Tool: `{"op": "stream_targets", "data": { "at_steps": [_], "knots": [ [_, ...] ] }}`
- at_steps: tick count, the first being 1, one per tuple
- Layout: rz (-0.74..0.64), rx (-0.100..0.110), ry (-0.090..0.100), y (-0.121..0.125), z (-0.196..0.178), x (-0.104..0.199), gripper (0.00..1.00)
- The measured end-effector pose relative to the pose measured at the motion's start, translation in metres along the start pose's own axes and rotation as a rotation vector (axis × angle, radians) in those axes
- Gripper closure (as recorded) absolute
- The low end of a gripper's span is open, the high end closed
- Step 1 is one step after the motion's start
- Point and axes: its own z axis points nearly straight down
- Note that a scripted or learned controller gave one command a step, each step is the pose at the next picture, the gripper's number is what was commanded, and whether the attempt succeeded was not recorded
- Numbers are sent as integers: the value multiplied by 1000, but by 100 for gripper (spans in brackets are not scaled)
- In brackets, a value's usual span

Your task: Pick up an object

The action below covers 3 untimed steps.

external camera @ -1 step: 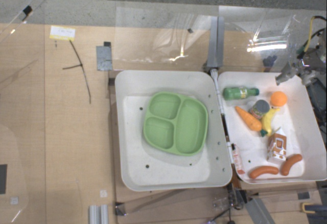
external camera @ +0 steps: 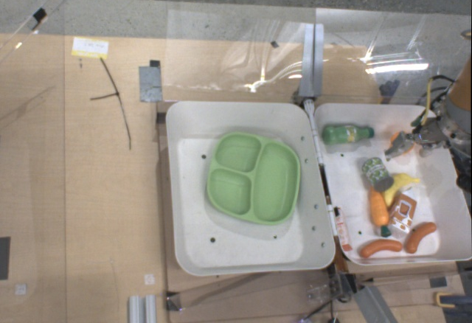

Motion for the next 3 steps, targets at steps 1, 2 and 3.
{"op": "stream_targets", "data": {
  "at_steps": [1, 2, 3],
  "knots": [
    [232, -1, 6, 43, 19, -10, 0],
    [230, -8, -3, 44, 4, -15, 100],
    [205, -3, -1, 64, -71, 21, 100]
  ]
}}
